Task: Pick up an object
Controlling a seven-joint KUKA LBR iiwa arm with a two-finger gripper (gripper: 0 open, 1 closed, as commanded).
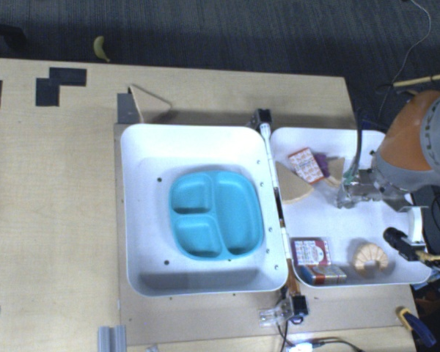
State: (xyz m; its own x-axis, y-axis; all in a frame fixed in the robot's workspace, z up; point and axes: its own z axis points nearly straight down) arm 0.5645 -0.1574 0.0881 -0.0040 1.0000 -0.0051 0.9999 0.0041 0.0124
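reaching stage, i judge: i am hanging over the right bin (330, 218), not yet committed to any one object. my fingers (350, 194) are pointing down at the bin floor near its middle, the orange band and grey wrist trailing off to the right.

state of the fingers: they are showing as a small grey cluster from above, and i cannot tell whether they are spread or pressed together. nothing is visibly sitting between them; the floor beneath them is looking bare and white.

candidates lying around me:
- a red-and-white packet (306, 164) up and to the left, resting against a tan wedge (295, 185), with a purple piece (322, 163) just beside it.
- a second red packet (310, 251) near the lower left corner, a dark tube-like thing (327, 274) just below it.
- a pale ridged shell-like object (371, 257) at the lower edge, nearest the arm's side.

the left bin (143, 218) is carrying a blue divided tray (215, 213), well apart from me.

next move, as i am reckoning it: shifting sideways over one candidate before descending, since dropping here would likely close on nothing.
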